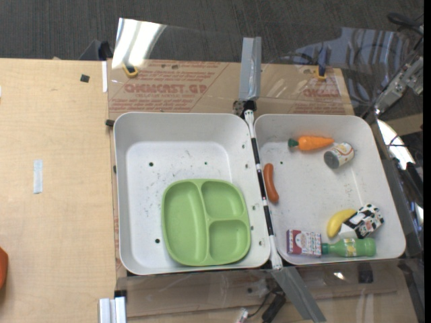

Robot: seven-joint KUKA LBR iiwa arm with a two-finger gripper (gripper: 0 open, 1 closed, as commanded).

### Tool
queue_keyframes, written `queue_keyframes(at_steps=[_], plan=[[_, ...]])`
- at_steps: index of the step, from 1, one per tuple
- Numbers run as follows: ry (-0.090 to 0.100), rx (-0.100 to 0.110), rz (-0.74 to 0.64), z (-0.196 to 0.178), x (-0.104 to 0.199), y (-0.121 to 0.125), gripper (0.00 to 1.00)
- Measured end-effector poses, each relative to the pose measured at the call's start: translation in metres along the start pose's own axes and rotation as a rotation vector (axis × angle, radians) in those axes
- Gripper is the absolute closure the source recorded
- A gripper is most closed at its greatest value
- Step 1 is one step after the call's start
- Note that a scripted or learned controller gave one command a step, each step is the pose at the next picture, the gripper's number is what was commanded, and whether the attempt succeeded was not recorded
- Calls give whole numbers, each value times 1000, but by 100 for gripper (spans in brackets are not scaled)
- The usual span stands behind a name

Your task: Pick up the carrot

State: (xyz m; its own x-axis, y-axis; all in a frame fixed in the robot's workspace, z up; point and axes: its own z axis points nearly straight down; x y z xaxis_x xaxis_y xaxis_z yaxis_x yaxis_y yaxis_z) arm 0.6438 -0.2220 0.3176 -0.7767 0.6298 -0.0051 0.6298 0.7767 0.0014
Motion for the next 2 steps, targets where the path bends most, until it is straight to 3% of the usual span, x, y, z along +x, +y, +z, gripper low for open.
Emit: queue_keyframes(at_steps=[1, 2], plan=[[-5, -2, -32, 206, 34, -15, 100], [5, 2, 123, 27, 143, -86, 100]])
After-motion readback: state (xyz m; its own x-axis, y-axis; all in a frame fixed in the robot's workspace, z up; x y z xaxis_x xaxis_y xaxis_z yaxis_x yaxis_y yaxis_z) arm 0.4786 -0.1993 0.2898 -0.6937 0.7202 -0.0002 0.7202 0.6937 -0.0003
